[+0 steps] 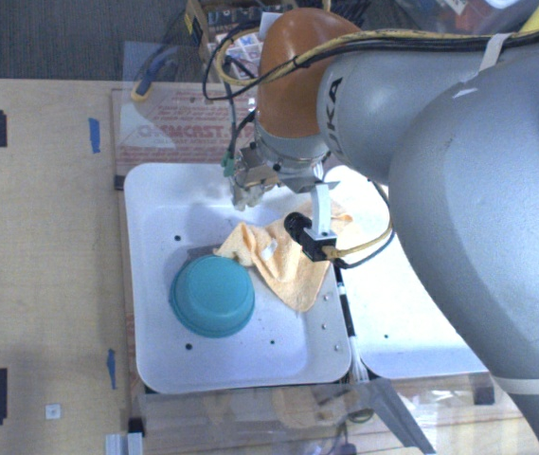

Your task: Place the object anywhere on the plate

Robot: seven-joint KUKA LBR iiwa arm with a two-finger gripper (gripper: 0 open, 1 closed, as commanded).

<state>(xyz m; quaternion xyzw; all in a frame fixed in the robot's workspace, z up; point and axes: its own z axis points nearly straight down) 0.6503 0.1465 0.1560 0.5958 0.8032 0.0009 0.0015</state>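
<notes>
Yellow cloth [283,259] lies just below-right of the tool [247,195]; teal plate [212,296] sits further below-left. Tool's grip state: cannot tell.

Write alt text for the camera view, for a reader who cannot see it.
A grey robot arm with an orange band reaches from the right over a shallow white bin, its end effector just above a crumpled yellow cloth. An upturned teal plastic bowl sits beside the cloth, at its left.
</notes>
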